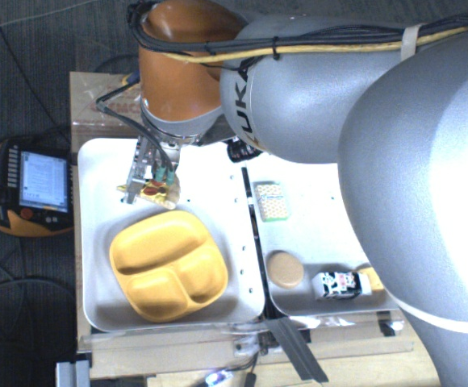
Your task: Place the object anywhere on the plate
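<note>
Reaching in from the right, the grey arm (363, 127) covers most of the upper right of the worktop (85, 95), its orange band (181, 55) sitting above the far edge of the left bin (97, 297). The left bin and the right bin (315, 216) lie side by side on the worktop, their inner walls touching along a dark seam. A yellow plate (168, 264) with moulded compartments takes up the middle and near part of the left bin, turned at a slant to the bin's walls. Below the orange band the jaws (149, 180) hang over the far part of the left bin, just beyond the plate's far rim; a small red and yellow object (157, 190) sits at their tips, but I cannot tell whether the jaws are clamped on it or only beside it, nor how wide they stand. The object is close to the plate's far edge and not on the plate. In the right bin, a speckled green sponge (271, 201) lies near the inner wall, a round tan disc (285, 269) lies nearer the front, and a small black and white carton (337, 284) lies on its side by the front wall. A handheld control pendant (32, 185) with a lit screen rests on the floor to the left of the worktop.
</note>
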Available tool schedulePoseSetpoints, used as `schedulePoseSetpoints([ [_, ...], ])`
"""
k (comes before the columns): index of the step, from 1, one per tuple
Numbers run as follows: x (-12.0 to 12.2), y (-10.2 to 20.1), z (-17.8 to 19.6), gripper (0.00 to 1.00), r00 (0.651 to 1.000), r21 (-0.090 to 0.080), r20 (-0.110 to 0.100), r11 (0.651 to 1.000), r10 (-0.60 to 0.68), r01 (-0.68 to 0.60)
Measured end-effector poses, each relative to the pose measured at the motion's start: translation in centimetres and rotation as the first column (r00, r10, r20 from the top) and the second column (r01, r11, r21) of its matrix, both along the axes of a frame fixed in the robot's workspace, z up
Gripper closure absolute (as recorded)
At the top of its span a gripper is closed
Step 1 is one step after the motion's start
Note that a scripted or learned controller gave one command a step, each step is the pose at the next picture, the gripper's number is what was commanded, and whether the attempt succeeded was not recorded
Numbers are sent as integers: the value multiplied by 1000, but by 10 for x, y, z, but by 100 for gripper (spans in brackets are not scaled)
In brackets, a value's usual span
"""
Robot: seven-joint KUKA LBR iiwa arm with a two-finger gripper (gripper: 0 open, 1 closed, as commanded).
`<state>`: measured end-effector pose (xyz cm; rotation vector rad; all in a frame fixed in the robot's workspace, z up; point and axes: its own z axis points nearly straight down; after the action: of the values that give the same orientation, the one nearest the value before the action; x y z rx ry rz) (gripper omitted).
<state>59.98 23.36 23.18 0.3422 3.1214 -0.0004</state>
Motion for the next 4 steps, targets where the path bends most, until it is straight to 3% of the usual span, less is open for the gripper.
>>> schedulePoseSetpoints([
  [1,-1,0,79,100,951,0,1,951,-309,309],
  [2,52,-4,80,100,986,-2,2,986,-164,164],
  [3,8,0,70,100,896,-2,-1,896,-445,445],
  [4,25,-44,138,100,810,-1,2,810,-586,586],
])
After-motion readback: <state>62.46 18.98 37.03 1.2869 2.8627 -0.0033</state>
